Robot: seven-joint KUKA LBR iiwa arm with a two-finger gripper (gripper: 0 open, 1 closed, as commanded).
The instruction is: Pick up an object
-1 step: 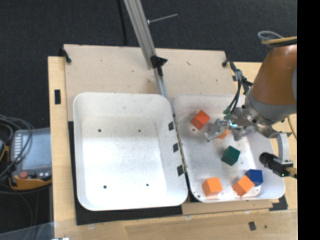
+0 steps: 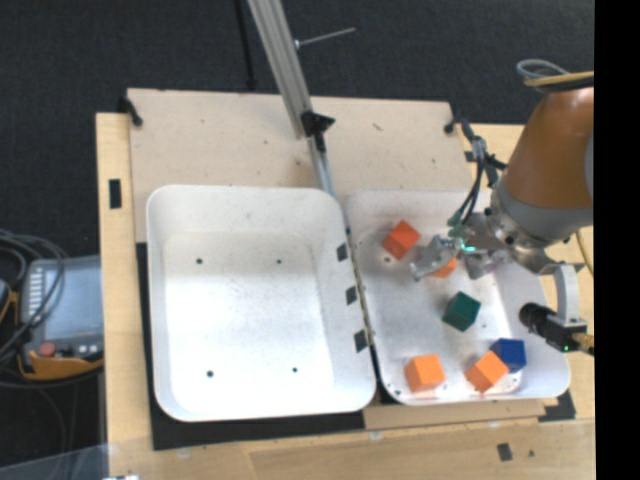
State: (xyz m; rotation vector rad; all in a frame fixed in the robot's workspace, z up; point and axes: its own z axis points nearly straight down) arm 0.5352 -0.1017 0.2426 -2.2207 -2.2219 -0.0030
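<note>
My gripper [image 2: 448,258] hangs over the upper middle of the right bin [image 2: 395,308]. A small orange thing [image 2: 447,266] peeks out right under it, mostly hidden by the gripper body. An orange cube [image 2: 402,239] lies just to its left, apart from it. A dark green cube [image 2: 461,311] sits a little below the gripper. Near the bin's front edge lie an orange cube [image 2: 425,372], another orange cube [image 2: 488,371] and a blue cube [image 2: 509,353], the last two touching.
The left bin [image 2: 165,268] stands beside the right one, its raised rim between them. A slanted metal rail [image 2: 285,58] rises behind the bins. The arm's grey and orange body [image 2: 550,178] covers the right bin's far right corner.
</note>
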